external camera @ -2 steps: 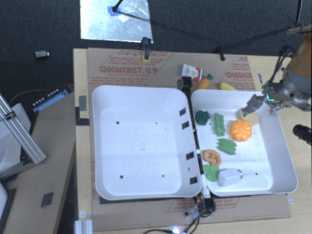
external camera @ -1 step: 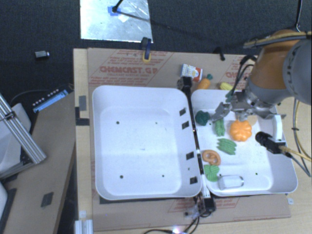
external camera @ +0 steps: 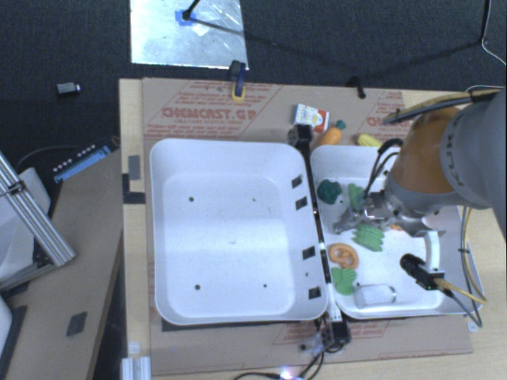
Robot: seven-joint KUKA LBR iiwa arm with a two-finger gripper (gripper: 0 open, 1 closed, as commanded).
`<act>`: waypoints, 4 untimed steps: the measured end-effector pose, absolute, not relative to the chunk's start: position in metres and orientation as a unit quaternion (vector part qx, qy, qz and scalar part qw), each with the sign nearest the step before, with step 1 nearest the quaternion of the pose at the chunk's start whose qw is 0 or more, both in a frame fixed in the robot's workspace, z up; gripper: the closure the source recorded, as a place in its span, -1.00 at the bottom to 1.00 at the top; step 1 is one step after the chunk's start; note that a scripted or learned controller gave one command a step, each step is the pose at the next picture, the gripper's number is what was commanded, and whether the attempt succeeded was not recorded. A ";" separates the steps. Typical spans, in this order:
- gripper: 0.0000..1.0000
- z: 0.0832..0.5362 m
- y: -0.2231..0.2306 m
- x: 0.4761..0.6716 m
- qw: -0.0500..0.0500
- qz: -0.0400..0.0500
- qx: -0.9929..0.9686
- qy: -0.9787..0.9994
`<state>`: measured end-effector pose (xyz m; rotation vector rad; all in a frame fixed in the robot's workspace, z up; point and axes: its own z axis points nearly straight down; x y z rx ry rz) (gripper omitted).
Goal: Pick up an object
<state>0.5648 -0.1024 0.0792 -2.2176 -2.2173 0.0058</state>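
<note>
My gripper (external camera: 349, 219) hangs low over the left half of the right bin (external camera: 412, 303), reaching in from the right. Just beside its tip lies a light green ridged piece (external camera: 369, 237). A dark green lump (external camera: 329, 189) and a pale green piece (external camera: 356, 194) lie just behind the gripper. In front of it are an orange ring-shaped thing (external camera: 344, 254), a green leafy piece (external camera: 344, 280) and a white rounded object (external camera: 374, 294). Nothing can be made out between the gripper and any of these.
The left bin (external camera: 162, 212) stands beside the right one, with black clips along the wall they share. On the cardboard behind the bins lie a small white and red box (external camera: 310, 117), an orange piece (external camera: 331, 136) and a yellow piece (external camera: 367, 141).
</note>
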 end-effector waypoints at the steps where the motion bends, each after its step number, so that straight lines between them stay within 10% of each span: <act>1: -1.00 0.086 -0.098 0.620 -0.003 -0.002 -0.705 -0.709; 2: 1.00 0.096 -0.098 0.619 -0.002 -0.002 -0.705 -0.709; 4: 1.00 0.196 -0.033 0.654 -0.002 -0.002 -0.704 -0.710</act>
